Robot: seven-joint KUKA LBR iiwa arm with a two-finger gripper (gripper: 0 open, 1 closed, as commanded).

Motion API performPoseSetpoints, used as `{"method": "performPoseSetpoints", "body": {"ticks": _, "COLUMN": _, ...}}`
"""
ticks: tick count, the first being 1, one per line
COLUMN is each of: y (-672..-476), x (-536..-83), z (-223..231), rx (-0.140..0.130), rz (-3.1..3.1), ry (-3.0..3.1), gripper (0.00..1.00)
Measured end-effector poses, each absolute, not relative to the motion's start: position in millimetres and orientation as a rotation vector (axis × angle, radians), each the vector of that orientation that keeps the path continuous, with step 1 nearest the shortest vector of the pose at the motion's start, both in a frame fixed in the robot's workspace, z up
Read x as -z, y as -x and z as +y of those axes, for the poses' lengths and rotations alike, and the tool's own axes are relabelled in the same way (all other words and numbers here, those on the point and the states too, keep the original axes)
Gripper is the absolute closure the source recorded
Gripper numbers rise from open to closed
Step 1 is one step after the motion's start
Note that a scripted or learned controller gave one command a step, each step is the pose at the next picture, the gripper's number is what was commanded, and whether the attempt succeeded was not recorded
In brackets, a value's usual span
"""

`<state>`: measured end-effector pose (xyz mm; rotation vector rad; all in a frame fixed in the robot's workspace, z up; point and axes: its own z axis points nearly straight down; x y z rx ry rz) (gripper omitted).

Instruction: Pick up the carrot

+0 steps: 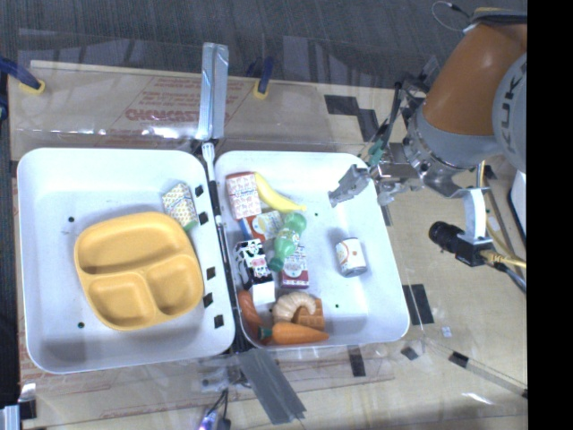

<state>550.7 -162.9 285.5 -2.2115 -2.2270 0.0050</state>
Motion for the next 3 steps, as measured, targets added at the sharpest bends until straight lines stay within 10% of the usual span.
{"method": "performPoseSetpoints", "body": {"ticks": 1, "y": -656.2, "x": -257.0, "z": -157.4, "rx": -0.002, "rz": -2.395, "ry": 2.031, "gripper": 0.0}}
{"method": "performPoseSetpoints", "body": {"ticks": 2, "y": -656.0, "x": -98.8, "z": -129.6, "rx": -0.006, "rz": -2.349, "ry": 2.08, "gripper": 0.0}}
{"method": "performPoseSetpoints", "body": {"ticks": 3, "y": -632.2, "x": -92.3, "z": -172.5, "rx": -0.006, "rz": -1.559, "ry": 2.721, "gripper": 0.0}}
